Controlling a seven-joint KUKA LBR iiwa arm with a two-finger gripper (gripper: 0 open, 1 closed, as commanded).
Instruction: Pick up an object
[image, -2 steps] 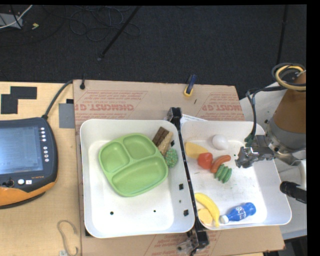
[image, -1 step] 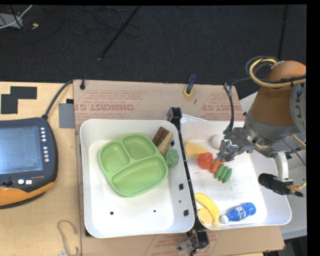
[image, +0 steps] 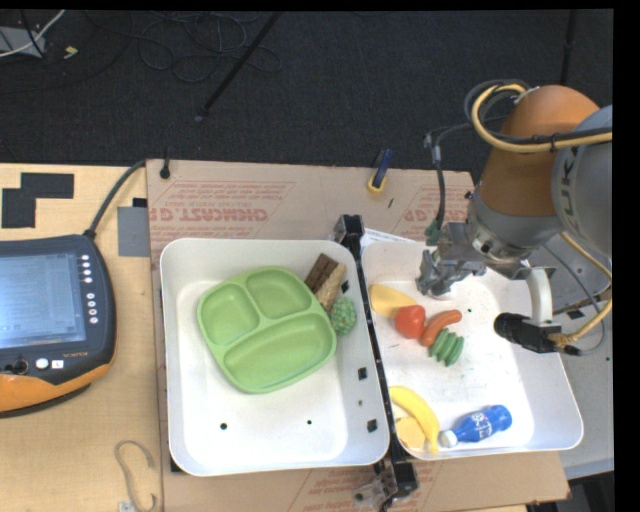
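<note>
gripper (image: 438, 280) of the grey arm (image: 540, 190), reaching in from three o'clock, hangs over the upper part of the right bin (image: 560, 400), its dark fingers pointing down toward the bin floor; nothing is seen between them, and at this slant it cannot be told whether they are spread or pressed together. at about seven o'clock from the gripper, near it but apart, lie a yellow wedge-shaped piece (image: 390, 297) and a red tomato (image: 410, 321), the two touching. just beside the tomato, at its three o'clock, lies an orange carrot (image: 442, 324), and against the carrot's lower side a green ridged vegetable (image: 448, 347). toward six o'clock in the same bin, well apart from the gripper, a yellow banana (image: 417, 415) curves along the left wall, and a blue bottle with a white cap (image: 478, 425) lies on its side beside it. left bin (image: 190, 440) holds a green divided plate (image: 265, 328) (three compartments, tilted in plan), with a brown block (image: 324, 273) at the plate's one o'clock corner and a small green knobbly ball (image: 343, 316) touching the plate's three o'clock edge. both bins rest on a sheet of cardboard (image: 260, 205). at nine o'clock of the bench sits a control pendant (image: 50, 310) with a lit screen.
</note>
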